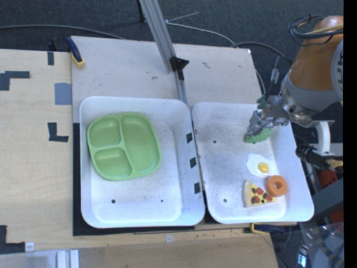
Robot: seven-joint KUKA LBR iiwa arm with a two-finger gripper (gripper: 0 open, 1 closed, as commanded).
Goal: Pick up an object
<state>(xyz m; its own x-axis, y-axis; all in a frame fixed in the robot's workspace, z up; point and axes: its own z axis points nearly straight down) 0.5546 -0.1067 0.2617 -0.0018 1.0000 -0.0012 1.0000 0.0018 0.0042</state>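
Over the right-hand bin point(295, 149), the gripper point(257, 128) is down low at the far side, right on top of a small green toy point(258, 137) that looks like a leafy vegetable piece. The fingers reach onto the upper edge of that green piece, but whether they're spread or pinched on it I cannot tell from this angle. The grey arm point(312, 88) with its orange band comes in from the right. Nearer the camera in the same bin, a toy fried egg point(260, 165) lies just beside the green piece, apart from it. Closer still, an orange doughnut point(276, 185) sits touching a pizza slice point(255, 195). Across in the left bin point(95, 205), a green divided plate point(124, 146) with three compartments lies flat, slightly turned, toward the far left side.
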